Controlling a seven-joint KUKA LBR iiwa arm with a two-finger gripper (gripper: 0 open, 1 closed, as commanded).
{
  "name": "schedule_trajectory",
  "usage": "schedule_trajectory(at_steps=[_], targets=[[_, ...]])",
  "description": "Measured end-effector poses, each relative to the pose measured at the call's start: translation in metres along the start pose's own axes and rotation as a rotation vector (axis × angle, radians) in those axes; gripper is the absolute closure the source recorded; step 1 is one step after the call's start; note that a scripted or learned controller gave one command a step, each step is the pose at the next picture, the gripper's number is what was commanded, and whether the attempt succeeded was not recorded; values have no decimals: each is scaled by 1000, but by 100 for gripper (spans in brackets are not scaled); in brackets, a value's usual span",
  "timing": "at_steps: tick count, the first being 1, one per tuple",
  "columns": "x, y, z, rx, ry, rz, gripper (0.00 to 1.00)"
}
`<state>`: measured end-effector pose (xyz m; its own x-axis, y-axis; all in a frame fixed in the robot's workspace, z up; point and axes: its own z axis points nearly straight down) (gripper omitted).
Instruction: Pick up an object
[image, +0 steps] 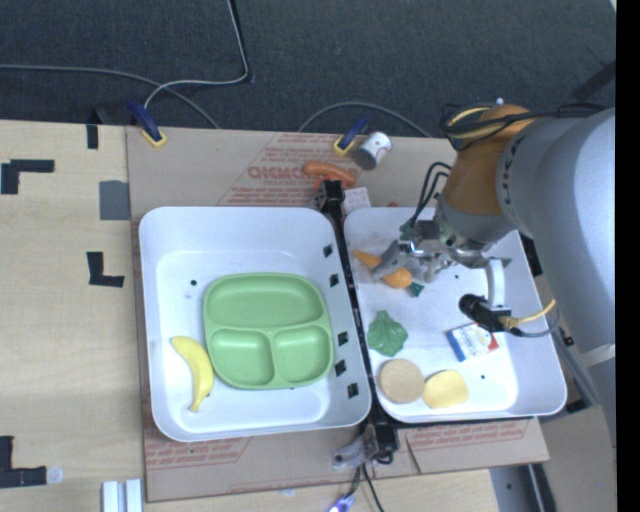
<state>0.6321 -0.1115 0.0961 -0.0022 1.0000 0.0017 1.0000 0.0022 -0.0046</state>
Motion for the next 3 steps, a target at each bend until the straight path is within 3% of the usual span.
schedule_trajectory(at_steps=[1,3], targets=[[7,21,10,-5,-2,1,0],[16,30,11,-6,-3,1,0]])
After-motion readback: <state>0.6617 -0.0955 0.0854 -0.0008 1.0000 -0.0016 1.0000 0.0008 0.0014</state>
